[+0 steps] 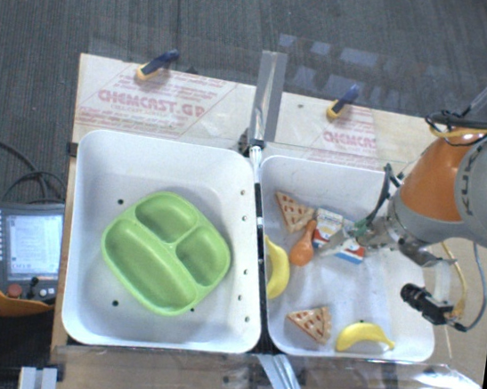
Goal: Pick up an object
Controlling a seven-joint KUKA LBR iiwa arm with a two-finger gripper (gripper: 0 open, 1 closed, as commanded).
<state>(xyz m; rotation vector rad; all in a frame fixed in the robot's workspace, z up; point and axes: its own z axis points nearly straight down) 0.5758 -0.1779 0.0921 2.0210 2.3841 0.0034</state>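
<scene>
A: Since the banana [364, 337] lies nearest, by the right bin's [419, 353] front wall, is it easy?
B: Light, firm, likely slick; take it mid-curve. A waffle wedge [312, 322] sits just beside.
A: And farther back?
B: The carrot [303, 245] and small carton [329, 221] crowd the gripper [354, 241]; its grasp I cannot tell.

A single fixed camera looks down from above at a slight slant, far enough off to take in the whole desk [107, 80] mid-frame. Both bins sit fully in frame, the left bin [76, 300] centre-left and the right bin [402, 346] centre-right. The arm [460, 188] enters at the right edge.
</scene>
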